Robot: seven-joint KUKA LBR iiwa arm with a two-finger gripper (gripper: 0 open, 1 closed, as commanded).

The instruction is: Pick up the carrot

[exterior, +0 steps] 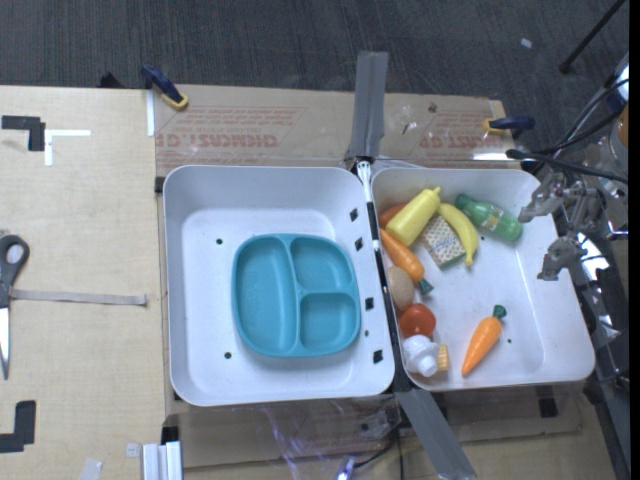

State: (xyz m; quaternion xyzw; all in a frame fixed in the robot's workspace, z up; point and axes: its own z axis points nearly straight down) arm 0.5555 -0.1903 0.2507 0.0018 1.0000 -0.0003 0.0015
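Carrot (pixel 481 340): we find it in the right bin (pixel 540 363), toward 5 o'clock of the floor, lying tilted with its green top up toward 1 o'clock and its tip toward 7 o'clock. Nothing touches it.
Second carrot (pixel 402 255): we note another orange one with a green end along the left wall of the same bin, at about 9 o'clock.
Pincer (pixel 556 230): we see it at 3 o'clock of the right bin, over the right rim, well apart from the carrot. We cannot tell how it is set; the metal parts blur together there.
Arm: it comes in from the right edge, with cables around it.
Other items in right bin: a yellow bottle (pixel 414 214), a banana (pixel 461 231), a green bottle (pixel 491 218) at 12 o'clock; a red tomato (pixel 417 320) and a white piece (pixel 422 356) at 7 o'clock.
Left bin (pixel 190 298): we log a teal divided plate (pixel 297 295) at its centre.
Table (pixel 80 368): scissors (pixel 8 298) lie at the far 9 o'clock edge.
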